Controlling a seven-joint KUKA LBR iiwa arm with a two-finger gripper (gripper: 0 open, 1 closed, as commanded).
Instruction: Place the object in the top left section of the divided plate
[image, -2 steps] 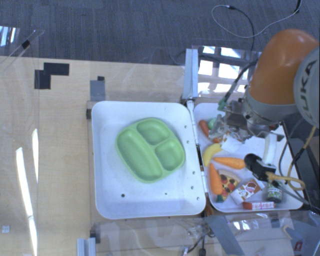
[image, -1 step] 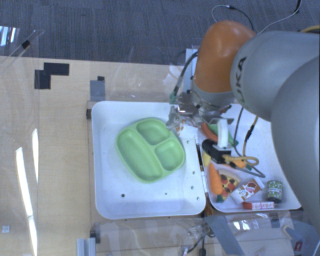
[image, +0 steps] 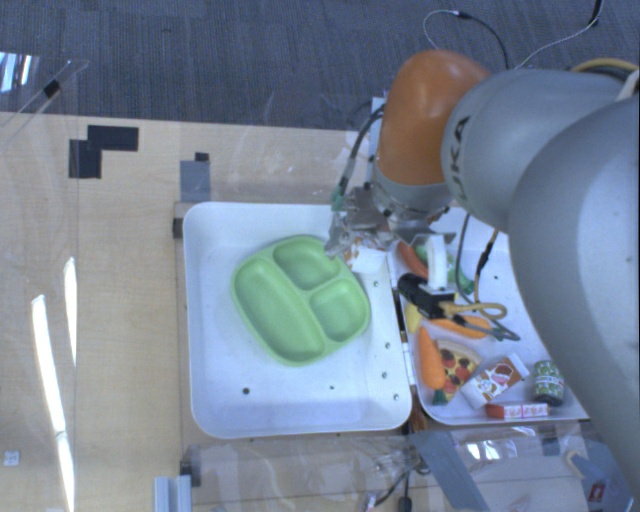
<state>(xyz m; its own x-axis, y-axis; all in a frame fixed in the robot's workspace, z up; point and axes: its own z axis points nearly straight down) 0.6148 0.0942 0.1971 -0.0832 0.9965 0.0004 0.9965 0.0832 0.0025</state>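
Pincer (image: 338, 238) at divided plate (image: 300, 297) rim, grip state unreadable; could miss the top left section, spilling cargo into bin (image: 215, 400).

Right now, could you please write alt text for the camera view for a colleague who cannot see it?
A grey robot arm with an orange band reaches from the right, its claw at the upper right edge of a green divided plate lying in the left white bin. The right bin holds toy food, including a carrot, and scissors.
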